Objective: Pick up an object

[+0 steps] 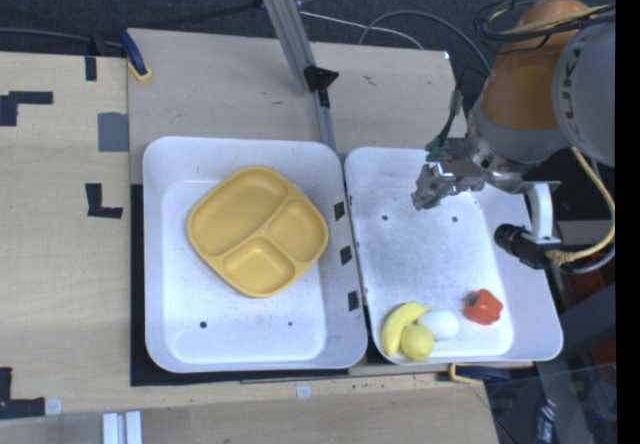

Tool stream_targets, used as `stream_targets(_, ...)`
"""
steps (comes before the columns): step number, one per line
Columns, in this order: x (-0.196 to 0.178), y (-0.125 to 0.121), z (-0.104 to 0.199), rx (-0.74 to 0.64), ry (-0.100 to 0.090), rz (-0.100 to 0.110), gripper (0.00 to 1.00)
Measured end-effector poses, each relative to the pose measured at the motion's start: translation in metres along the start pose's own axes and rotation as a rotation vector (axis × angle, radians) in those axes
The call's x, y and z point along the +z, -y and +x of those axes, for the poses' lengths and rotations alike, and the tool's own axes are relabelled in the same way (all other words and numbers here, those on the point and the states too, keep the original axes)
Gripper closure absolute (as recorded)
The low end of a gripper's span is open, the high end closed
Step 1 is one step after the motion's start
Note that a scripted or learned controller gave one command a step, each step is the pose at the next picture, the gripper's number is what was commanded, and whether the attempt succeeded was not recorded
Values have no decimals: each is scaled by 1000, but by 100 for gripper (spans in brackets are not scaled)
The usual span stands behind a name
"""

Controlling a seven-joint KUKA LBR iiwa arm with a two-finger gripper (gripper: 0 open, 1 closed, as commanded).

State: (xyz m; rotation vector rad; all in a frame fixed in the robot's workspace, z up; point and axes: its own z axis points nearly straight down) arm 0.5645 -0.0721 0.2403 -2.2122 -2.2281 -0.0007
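Lying in the near corner of the right bin (520,332), a yellow banana (400,324) is seen curved, its long axis running from the bin's floor toward the near rim. A white egg (440,323) touches it, and a red pepper (483,307) is just beside. The end effector (432,189) is held above the bin's far part; nothing is seen between its fingers, and their opening cannot be told. A yellow divided plate (258,230) is placed in the left bin (170,332).

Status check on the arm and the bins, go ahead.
Gripper over right bin, far end, nothing seen in it. Banana, lemon, egg, red pepper clustered at near edge, untouched. Yellow plate in left bin. Path clear.
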Motion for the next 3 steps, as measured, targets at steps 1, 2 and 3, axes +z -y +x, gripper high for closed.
stream_targets(1, 13, -27, 52, 0, 1, 0, 100)
stream_targets(2, 20, -39, 102, 1, 1, 1, 100)
stream_targets(3, 21, -69, 157, 0, 0, 0, 100)
